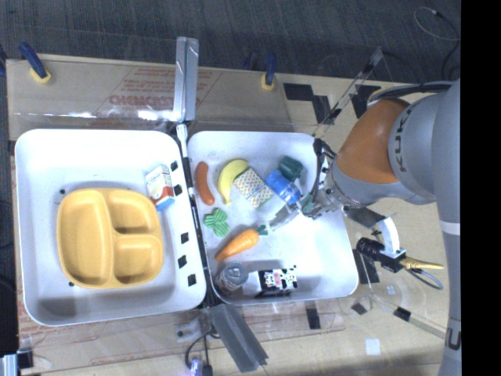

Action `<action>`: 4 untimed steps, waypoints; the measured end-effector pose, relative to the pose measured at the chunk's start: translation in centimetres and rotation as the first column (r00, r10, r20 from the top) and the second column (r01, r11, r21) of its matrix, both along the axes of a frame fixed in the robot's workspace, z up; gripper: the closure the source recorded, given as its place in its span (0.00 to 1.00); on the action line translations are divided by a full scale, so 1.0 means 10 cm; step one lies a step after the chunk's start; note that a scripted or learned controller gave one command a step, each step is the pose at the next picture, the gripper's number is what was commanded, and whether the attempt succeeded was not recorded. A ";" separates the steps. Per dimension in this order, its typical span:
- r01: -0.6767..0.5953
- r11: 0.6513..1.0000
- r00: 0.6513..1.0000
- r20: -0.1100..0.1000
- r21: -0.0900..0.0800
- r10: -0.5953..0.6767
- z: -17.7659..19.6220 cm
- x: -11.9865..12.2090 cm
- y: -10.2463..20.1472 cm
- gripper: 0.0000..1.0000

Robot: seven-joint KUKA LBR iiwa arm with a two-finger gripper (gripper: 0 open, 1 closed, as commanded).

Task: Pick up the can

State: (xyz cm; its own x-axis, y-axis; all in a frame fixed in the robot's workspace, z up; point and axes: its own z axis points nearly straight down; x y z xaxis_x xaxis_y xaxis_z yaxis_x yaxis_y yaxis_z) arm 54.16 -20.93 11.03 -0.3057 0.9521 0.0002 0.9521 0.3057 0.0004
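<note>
Silver and round, the can (pixel 232 276) stands in the right bin (pixel 329 280), below and to the left of the gripper (pixel 291 211) and apart from it, beside a cow toy (pixel 276 280). The gripper is just beside a blue bottle (pixel 281 186); whether it is spread or closed, one cannot tell. A carrot (pixel 239 243) lies between gripper and can.
</note>
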 end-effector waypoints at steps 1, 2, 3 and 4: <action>0.226 0.974 0.974 0.000 0.000 -0.226 -0.17 0.46 0.00 0.00; 0.202 0.979 0.979 -0.001 0.000 -0.202 0.11 0.63 -0.01 0.00; -0.023 1.000 1.000 0.007 -0.004 0.023 -0.12 0.92 0.81 0.00; -0.023 1.000 1.000 0.007 -0.003 0.023 -0.12 0.92 0.82 0.00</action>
